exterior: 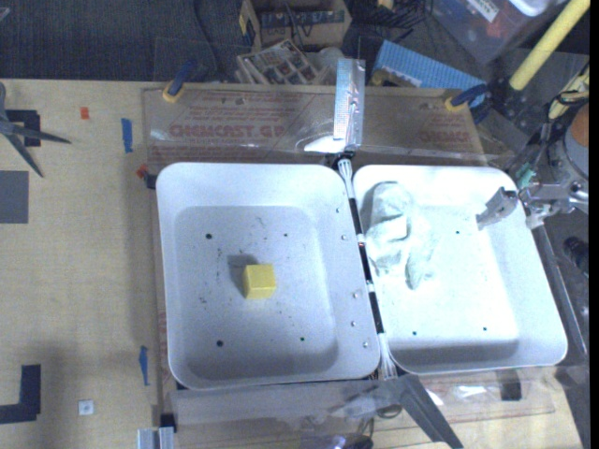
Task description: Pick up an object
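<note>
A small yellow block (260, 281) lies near the middle of the left bin (187, 204). A crumpled pale cloth (397, 237) rests in the right bin (487, 307), against its left wall. My gripper (501, 207) hangs over the right bin's upper right corner, well to the right of the cloth and far from the block. It holds nothing that I can see.
A clear plastic sheet with red lettering (243, 124) lies behind the bins, and a metal strip (348, 106) stands at the seam between them. Cables and boxes crowd the back. The wooden bench (65, 279) stretches to the left.
</note>
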Tool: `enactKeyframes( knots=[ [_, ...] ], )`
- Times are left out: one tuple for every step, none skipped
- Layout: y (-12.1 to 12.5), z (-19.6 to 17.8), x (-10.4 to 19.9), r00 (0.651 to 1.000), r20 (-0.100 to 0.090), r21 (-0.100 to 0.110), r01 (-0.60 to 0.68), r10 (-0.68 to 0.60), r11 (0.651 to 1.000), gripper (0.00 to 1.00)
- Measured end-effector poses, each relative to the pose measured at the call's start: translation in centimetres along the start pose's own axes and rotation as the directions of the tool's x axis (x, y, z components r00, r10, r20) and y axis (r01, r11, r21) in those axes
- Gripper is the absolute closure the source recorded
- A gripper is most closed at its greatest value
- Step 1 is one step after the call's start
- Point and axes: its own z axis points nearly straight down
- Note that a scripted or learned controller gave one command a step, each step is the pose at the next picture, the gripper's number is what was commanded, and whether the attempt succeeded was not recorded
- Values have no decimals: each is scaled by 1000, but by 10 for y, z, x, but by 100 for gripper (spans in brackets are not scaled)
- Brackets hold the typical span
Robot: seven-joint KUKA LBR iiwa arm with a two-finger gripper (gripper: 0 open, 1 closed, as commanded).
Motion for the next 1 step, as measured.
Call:
enactKeyframes(
  knots=[
    [0, 0, 0, 1000, 0, 0, 0, 0, 1000, 0]
  ],
)
